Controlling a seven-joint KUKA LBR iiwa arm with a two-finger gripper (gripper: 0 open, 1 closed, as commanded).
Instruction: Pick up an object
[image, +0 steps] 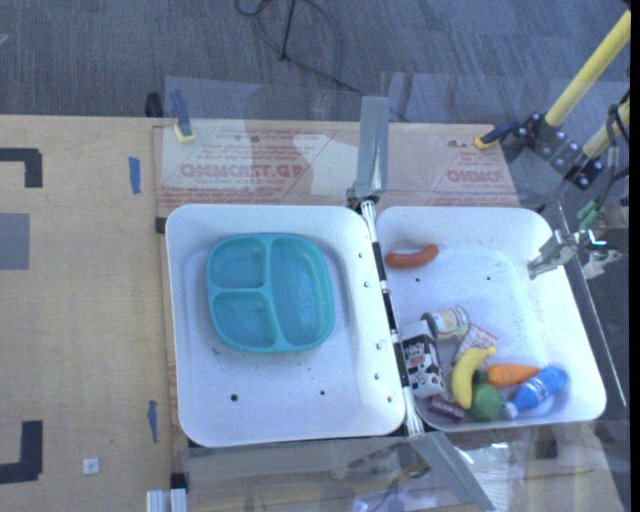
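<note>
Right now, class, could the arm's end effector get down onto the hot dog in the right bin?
Probably yes. The hot dog lies alone on bare bin floor, apart from the pile of items at the near edge, and the end effector sits at the same bin's right rim.

I see the pale wooden bench (80, 330) carrying two shallow white plastic bins side by side: the left bin (200, 400) at nine o'clock, the right bin (520, 240) touching it at three. Blue tape strips (134, 176) sit toward ten o'clock.
</note>
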